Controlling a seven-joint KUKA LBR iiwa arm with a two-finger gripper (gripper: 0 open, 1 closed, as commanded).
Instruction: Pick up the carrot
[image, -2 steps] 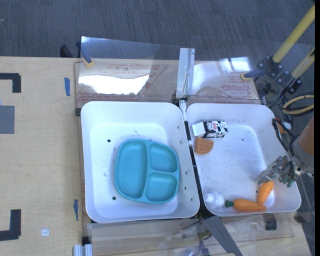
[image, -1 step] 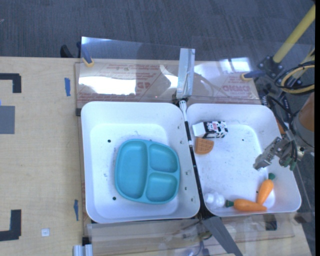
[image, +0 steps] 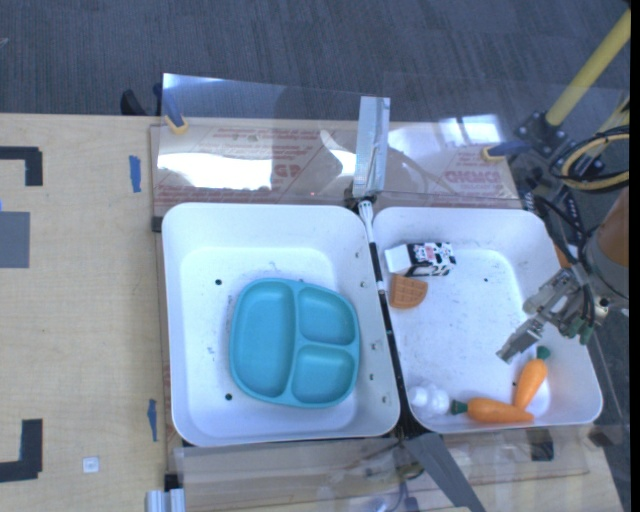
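Sitting on the counter (image: 80, 300) are two white bins. The left bin (image: 190, 240) holds a blue plate (image: 294, 343). The right bin (image: 470, 330) holds two carrots (image: 500, 410) in its near right corner. Just above them, the hand (image: 522, 340) is open and holds nothing.
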